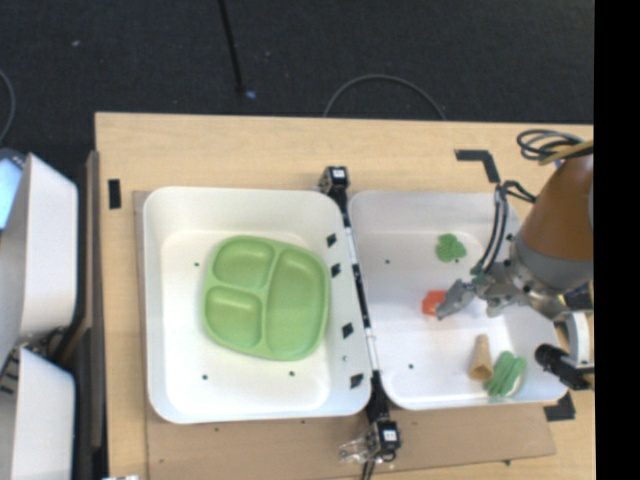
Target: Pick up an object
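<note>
My gripper point(457, 297) is low in the right bin point(400, 228), reaching in from the right below the arm's orange band. Its tip lies right beside a small red object point(431, 303) near the bin's middle, touching or almost touching its right side. A small green leafy object point(450, 247) sits on the bin floor farther back, apart from the gripper. Near the front edge of the same bin, a tan cone-shaped piece point(482, 357) rests against a green ridged object point(507, 375).
The left bin point(165, 268) holds a green divided plate point(267, 295) at its middle. A black-clipped divider point(352, 283) runs between the two bins. Cables point(545, 146) loop at the bench's back right corner.
</note>
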You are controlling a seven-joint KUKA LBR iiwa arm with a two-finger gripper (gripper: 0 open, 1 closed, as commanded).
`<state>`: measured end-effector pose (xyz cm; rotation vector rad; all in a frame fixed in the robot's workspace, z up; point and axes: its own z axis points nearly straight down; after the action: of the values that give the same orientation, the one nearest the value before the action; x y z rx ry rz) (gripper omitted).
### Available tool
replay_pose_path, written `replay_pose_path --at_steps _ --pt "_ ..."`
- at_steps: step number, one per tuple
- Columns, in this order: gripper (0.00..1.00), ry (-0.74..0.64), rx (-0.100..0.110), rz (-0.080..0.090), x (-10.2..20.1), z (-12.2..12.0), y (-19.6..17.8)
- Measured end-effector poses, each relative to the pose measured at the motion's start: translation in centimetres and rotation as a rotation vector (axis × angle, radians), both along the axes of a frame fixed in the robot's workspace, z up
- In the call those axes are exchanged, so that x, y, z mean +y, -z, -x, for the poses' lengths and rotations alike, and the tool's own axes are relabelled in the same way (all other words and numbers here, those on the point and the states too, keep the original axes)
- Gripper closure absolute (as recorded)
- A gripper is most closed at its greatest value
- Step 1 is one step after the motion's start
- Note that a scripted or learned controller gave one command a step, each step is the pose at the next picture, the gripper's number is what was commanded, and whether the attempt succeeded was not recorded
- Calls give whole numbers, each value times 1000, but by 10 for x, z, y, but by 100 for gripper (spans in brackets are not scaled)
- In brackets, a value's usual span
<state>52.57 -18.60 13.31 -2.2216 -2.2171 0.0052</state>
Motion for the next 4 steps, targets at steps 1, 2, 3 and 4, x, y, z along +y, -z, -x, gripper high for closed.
replay_pose_path --at_steps 1,2,3,4 --pt "0 1 -3 1 -1 0 34" --pt "100 7 -9 2 -2 -1 21" --pt "100 -6 -12 3 -7 -8 -41" --pt "100 -5 -13 3 -9 -10 -96"
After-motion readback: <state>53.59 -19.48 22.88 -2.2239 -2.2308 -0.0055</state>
